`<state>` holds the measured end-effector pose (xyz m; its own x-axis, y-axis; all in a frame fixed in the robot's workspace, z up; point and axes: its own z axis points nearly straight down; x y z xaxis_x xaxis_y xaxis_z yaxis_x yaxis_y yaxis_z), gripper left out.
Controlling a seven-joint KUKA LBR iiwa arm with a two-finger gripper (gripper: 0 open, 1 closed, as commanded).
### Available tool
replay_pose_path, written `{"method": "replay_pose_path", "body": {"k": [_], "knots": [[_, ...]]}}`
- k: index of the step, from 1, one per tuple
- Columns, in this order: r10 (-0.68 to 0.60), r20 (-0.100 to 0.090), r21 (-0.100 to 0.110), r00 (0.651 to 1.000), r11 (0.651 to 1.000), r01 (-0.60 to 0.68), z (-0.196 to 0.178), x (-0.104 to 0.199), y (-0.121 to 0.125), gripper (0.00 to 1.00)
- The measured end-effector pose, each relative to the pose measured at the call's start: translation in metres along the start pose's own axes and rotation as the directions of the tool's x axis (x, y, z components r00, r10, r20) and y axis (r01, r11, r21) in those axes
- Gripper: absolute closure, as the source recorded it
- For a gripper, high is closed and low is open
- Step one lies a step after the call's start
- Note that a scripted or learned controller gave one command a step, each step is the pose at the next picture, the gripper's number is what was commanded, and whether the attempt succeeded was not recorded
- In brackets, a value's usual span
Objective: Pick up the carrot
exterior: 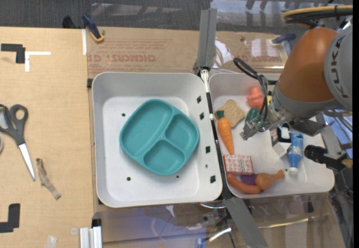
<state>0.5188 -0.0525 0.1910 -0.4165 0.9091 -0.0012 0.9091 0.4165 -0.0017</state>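
An orange carrot (225,134) with a green top lies in the right bin (314,185), close to its left wall and pointing toward the front. My gripper (252,126) hovers just right of the carrot, low over the bin floor, under the orange wrist band. Nothing shows between its metal fingers (247,130), and it does not touch the carrot.
The left bin (104,146) holds a teal divided plate (160,136). Around the carrot lie a tan cracker (232,111), a pink toy (256,97), a patterned box (238,163), a sausage (242,184), a drumstick (270,178) and a blue bottle (293,151). Scissors (18,129) rest on the bench.
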Motion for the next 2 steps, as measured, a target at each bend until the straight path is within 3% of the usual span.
{"method": "replay_pose_path", "body": {"k": [1,2], "knots": [[0.049,-0.002,0.002,0.999,0.999,-0.049,-0.0197,0.1067,0.0034,1.00],[0.046,0.000,0.004,0.999,0.999,-0.046,-0.0279,0.1057,0.0038,1.00]]}}
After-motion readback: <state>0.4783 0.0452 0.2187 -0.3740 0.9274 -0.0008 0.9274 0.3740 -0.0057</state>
